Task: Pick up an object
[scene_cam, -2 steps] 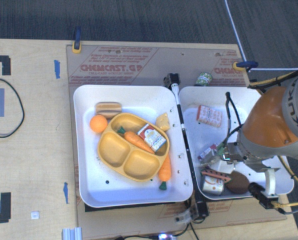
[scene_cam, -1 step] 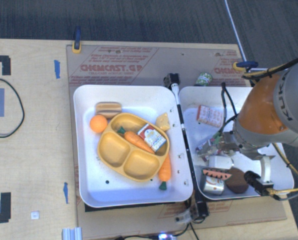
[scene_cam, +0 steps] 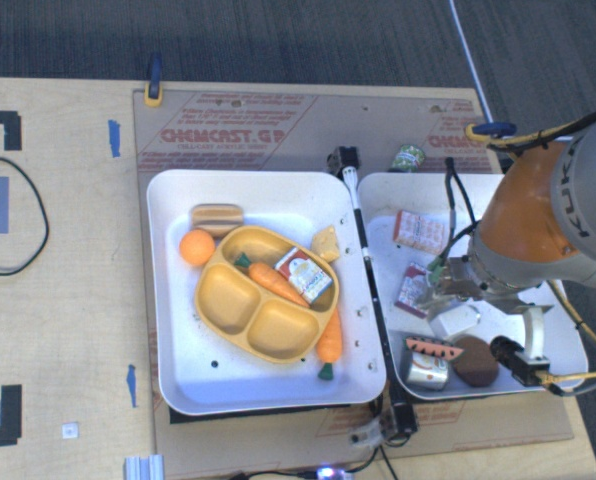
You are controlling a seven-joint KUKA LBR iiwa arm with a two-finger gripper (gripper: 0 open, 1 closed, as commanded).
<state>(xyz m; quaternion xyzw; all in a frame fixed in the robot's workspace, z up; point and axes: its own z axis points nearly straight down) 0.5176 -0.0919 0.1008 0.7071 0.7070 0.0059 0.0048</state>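
Right bin, arm bent overhead

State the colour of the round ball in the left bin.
Orange: the small round ball beside the yellow divided tray, seen in the camera view.

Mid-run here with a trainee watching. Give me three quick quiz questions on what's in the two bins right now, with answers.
1. True or false: the yellow divided tray lies in the right bin.
2. Which sits inside the tray? A) orange ball B) small carton C) hot dog
3. Fill in: the arm is over the ____ bin.

Key: 1 false, it lies in the left bin; 2 B; 3 right.
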